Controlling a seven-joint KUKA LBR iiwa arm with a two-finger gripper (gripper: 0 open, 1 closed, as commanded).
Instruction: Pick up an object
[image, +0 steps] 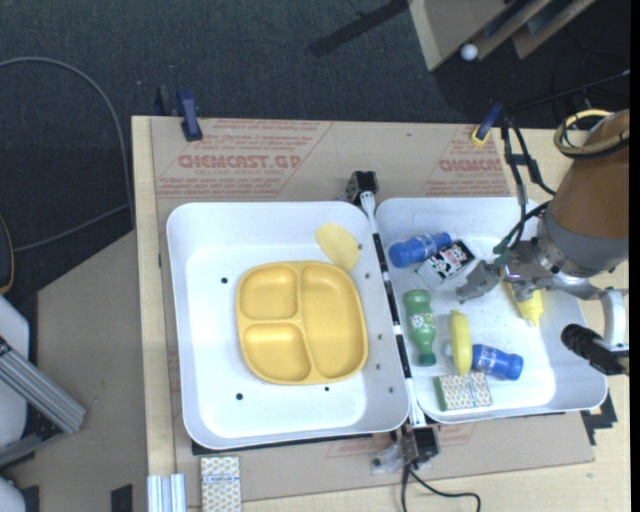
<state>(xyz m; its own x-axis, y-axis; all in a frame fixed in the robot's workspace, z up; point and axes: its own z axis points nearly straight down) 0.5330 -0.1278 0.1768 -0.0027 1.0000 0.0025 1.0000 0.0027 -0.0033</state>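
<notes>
Nearest the camera, a small printed packet (220, 478) lies on the counter (150, 300) outside the bins, its print too small to read. Just above it, the left bin (190, 330) carries a yellow divided tray (300, 322), set flat in the middle, with a pale yellow piece (338, 245) leaning by the far rim.

Over to the right bin (570, 395), where the pickable clutter sits loose and jumbled, as if tipped in for random grabs: a patterned card box (462, 391) at the near edge, a blue bottle (497, 361) beside it, a banana (460, 340) and a green bottle (421, 325) lying side by side, label unreadable. Farther back, a second blue bottle (418, 249) touches a black-and-white item (446, 262).

The tool (505, 275) hangs low over the bin's far right, near a small yellow object (528, 304). Whether its fingers are spread or closed, I cannot tell, and nothing visibly sits between them. My guess: it is lining up a grab there.

Beyond the bins, the counter's brown sheet reads "CHEMCAST GP" in red, repeated.
</notes>
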